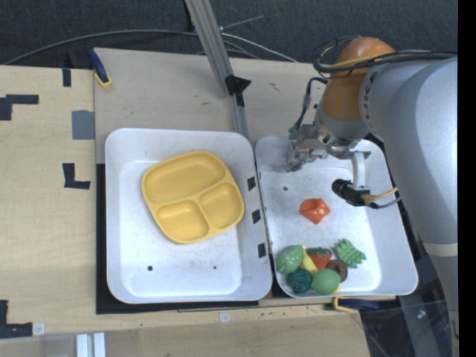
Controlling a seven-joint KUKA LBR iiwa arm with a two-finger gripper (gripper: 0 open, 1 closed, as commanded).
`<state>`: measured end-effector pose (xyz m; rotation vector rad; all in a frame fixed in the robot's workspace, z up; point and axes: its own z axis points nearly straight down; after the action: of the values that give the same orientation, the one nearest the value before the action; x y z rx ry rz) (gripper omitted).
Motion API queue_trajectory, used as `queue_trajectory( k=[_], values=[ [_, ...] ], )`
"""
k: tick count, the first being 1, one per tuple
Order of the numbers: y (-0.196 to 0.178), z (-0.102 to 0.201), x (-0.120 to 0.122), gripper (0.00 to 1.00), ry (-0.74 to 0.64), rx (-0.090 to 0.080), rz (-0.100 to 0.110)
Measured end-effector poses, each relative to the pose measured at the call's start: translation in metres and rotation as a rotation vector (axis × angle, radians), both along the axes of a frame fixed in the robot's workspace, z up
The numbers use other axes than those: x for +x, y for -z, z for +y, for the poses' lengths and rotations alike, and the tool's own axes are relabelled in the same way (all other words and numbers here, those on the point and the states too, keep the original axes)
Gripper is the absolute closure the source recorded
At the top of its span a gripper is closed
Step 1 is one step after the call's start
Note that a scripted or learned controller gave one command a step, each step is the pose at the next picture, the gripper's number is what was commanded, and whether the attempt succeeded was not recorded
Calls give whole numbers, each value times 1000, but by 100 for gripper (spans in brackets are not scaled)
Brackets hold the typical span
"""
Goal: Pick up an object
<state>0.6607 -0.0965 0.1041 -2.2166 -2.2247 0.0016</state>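
Yellow divided plate fills the left bin; toys cluster in the right bin.

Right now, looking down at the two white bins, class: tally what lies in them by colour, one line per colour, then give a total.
Yellow: 2, the yellow three-compartment plastic tray in the left bin and a small yellow piece in the pile
Red or orange: 2, the lone red block and a red toy
Green: 4, toys
Total: 8, seven in the right bin; a brownish bit by the pile is unclear.
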Motion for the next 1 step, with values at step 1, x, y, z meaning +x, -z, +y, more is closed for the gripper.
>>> queue_trajectory(
  k=[1],
  values=[
    [-64, -2, 0, 100, 2, -1, -7]
  ],
)
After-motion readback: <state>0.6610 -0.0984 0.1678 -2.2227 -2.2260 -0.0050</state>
